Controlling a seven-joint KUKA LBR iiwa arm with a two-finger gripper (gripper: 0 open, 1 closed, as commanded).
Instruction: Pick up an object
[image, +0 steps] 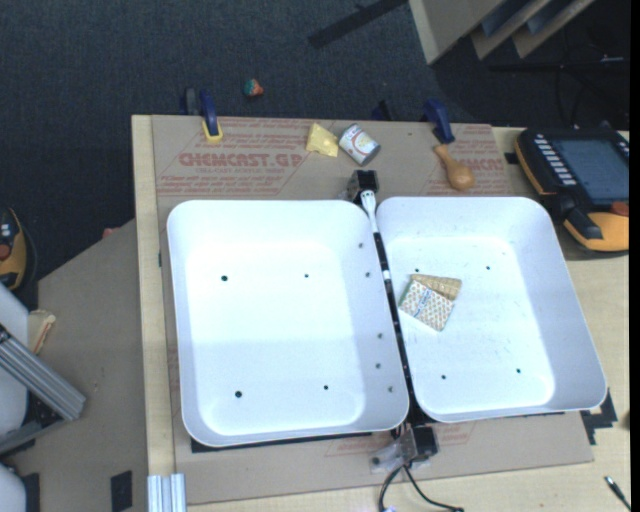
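A small tan and white patterned packet (430, 298) lies in the right bin (520, 390), left of its middle and close to the divider between the bins. It rests flat and a little skewed, with one brown corner pointing right.
The left bin (200, 390) sits beside the right one on a cardboard sheet. Behind the bins lie a yellow piece (322, 141), a small white cylinder (359, 144) and an orange-brown wooden object (455, 168). Blue clamps (209, 115) hold the board's far edge. A handheld pendant (585, 172) rests at the right.
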